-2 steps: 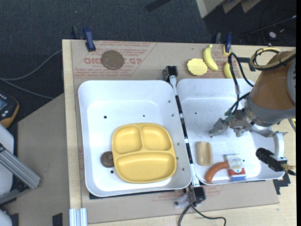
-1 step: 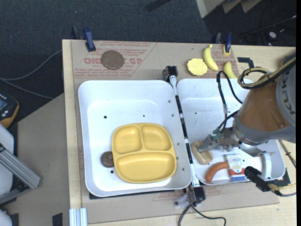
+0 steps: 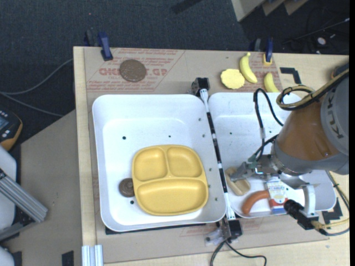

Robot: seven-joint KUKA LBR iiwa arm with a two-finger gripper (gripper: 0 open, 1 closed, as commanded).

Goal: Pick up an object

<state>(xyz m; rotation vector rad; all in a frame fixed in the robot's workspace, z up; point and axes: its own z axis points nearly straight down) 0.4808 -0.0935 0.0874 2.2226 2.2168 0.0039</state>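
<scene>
Bench (image 3: 89, 148) w/ two white bins (image 3: 111, 121) side by side, plus brown disc (image 3: 132, 70), two bananas (image 3: 248, 68) behind.

Robotics lab/test cell, not a home. Evidence: KUKA arm (image 3: 310, 132) w/ orange band reaching over a plywood bench (image 3: 166, 65) that's fixed w/ blue clamps (image 3: 104, 46); two white bins (image 3: 111, 126) side by side; toy food as props, e.g. plastic bananas (image 3: 248, 68) and a yellow compartment plate (image 3: 169, 179). Loose cables (image 3: 33, 85) across dark carpet (image 3: 83, 10), aluminium extrusion (image 3: 19, 195) at left edge.
</scene>
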